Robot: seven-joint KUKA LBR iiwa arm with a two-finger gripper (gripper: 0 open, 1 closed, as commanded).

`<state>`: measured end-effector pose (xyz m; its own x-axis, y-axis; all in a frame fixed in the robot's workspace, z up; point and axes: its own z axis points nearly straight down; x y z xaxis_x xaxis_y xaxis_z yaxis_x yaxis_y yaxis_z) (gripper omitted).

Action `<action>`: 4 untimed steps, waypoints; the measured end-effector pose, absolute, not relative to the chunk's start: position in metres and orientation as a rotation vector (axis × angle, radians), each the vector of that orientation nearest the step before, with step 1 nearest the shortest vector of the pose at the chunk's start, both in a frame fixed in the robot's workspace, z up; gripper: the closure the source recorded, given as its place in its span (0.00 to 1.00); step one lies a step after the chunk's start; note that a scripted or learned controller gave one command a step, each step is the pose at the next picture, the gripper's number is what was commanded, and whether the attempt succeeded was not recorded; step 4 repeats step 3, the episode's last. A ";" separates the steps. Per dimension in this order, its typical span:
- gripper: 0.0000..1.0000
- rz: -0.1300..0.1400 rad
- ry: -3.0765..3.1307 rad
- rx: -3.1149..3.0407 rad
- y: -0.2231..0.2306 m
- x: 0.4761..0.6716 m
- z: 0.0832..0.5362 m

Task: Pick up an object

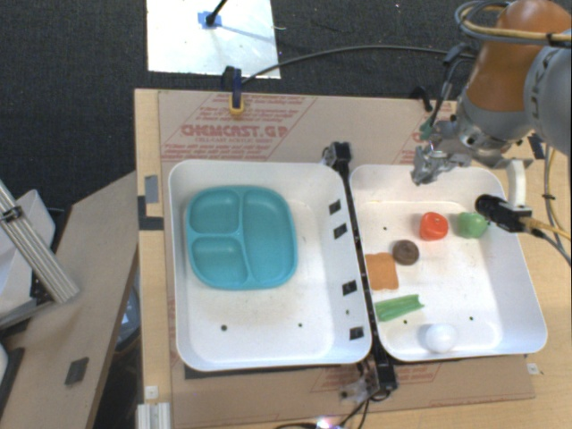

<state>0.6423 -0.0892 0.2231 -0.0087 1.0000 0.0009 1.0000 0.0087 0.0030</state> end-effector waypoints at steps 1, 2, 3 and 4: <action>1.00 0.000 2.230 2.214 -0.031 0.629 0.217; 1.00 0.000 2.233 2.213 0.018 0.613 0.212; 1.00 0.001 2.230 2.214 0.070 0.605 0.208; 1.00 0.001 2.230 2.214 0.070 0.605 0.208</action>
